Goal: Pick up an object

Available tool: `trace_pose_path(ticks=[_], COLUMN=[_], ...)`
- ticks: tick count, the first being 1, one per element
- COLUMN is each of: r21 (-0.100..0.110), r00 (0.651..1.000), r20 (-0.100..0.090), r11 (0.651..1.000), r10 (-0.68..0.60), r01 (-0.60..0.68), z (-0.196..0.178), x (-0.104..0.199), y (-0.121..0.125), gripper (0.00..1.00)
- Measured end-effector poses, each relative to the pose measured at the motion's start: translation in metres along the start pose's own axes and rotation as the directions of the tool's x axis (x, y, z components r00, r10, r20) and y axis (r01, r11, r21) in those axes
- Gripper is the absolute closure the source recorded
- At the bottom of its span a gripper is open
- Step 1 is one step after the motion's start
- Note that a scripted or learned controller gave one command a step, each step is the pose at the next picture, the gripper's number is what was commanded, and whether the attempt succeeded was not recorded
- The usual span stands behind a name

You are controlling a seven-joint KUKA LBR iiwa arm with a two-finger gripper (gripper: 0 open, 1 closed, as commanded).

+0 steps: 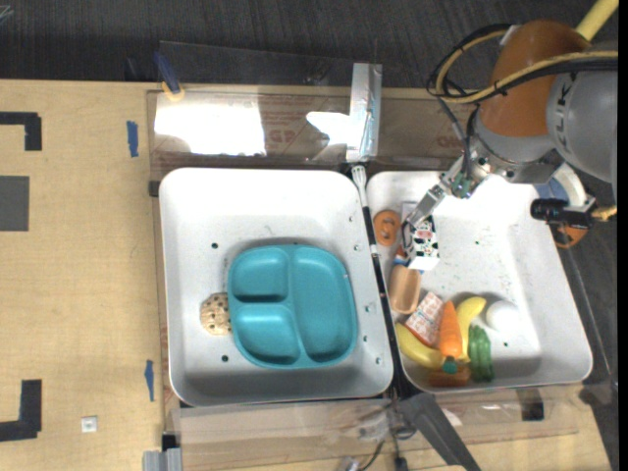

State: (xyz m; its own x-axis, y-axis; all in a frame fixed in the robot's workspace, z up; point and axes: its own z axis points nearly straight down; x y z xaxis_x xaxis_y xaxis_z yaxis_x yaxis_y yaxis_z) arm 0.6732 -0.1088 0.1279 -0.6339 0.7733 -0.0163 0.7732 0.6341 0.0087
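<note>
Fingers (428,204) of the gripper (424,210) look thin, dark and shiny, and they reach down into the right bin (549,292). I cannot tell if they are open or closed, because they are small and blurry. They hang just over a little black-and-white carton (423,241) near the bin's left wall. Nothing can be seen held between them.

That carton is boxy with flat sides, and its long side runs up and down the picture. Just beside it is a round orange thing (388,227) with a face-like mark. Below it lies a tan, smooth, tube-shaped piece (404,288) with its long side also running up and down.

At the bin's near end sits a pile of shiny plastic toy food: a curved yellow banana (420,349), an orange carrot (450,330) standing nearly straight up the picture, a green pepper (481,351) and a red-and-white packet (426,312).

The left bin (196,214) holds a smooth teal tray (291,304) with three sections. A bumpy, round cookie (215,313) touches the tray's left edge.
</note>
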Motion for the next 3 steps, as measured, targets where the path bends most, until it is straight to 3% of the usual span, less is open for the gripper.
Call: trace_pose_path(ticks=[1, 2, 3], r21=[-0.020, -0.010, -0.029], r00=[0.998, 0.982, 0.973], r20=[0.015, 0.000, 0.008], r11=[0.998, 0.982, 0.973], r10=[0.059, 0.188, 0.229], r01=[-0.059, -0.188, -0.229], z=[0.000, -0.008, 0.000], x=[0.008, 0.017, 0.023], y=[-0.005, -0.012, -0.015], gripper=[0.00, 0.00, 0.00])
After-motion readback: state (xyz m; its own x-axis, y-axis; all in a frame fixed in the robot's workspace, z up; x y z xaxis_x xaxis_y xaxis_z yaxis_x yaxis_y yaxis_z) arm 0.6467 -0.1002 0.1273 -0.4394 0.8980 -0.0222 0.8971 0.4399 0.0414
